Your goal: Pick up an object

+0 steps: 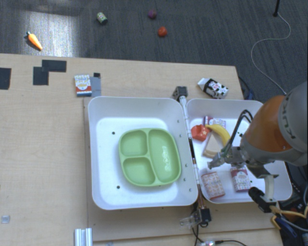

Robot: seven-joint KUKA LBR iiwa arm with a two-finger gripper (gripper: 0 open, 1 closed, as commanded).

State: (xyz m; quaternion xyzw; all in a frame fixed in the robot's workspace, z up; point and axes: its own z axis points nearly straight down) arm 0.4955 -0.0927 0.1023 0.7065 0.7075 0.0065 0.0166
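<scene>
**A:** Bins side by side on the bench, as usual. The left bin holds a green divided plate, three compartments, sitting about in the middle. The right bin has all the small stuff.

**B:** What's in the right one exactly?

**A:** A banana near the far end, with a red piece touching its left side and a small carton just behind them. A tan wedge-shaped piece lies right below the banana. Toward the near end there's a reddish snack packet and a second packet just beside it on the right.

**B:** And the arm?

**A:** The arm comes in from the right, orange band over the right bin. The gripper is low over that bin, between the tan piece and the two packets. Can't tell if the jaws are apart or together, and I see nothing between them.

**B:** Anything outside the bins?

**A:** A black-and-white carton on the bench behind the right bin, a small red-and-white box behind the left one. On the floor further back: a carrot, a red ball, a purple bit.
</scene>
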